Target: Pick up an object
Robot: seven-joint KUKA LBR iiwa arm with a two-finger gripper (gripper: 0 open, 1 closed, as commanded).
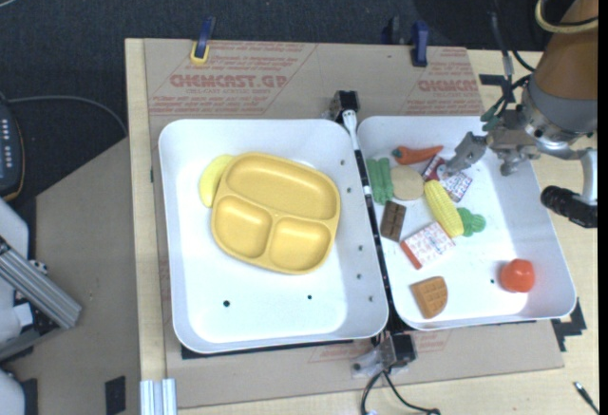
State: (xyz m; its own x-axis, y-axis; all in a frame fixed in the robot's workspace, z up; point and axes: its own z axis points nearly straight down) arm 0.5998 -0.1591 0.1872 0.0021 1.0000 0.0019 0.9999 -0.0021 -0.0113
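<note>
Grey two-finger gripper (463,157) low over the right white plastic bin (546,242), toward its far edge.
Whether it grips cannot be told; yellow plastic corn cob (442,206) lies just beside it, mid-bin.

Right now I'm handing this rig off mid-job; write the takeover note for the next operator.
End effector: over the back of the right bin, by the carrot and corn cob. Nothing visibly between its fingers.
Right bin also has a green piece, brown bar, red-and-white packet, toast slice, tomato.
Left bin: yellow divided plate lying on a banana.
Done: nothing lifted.
Left: grasp one object and raise it.
</note>
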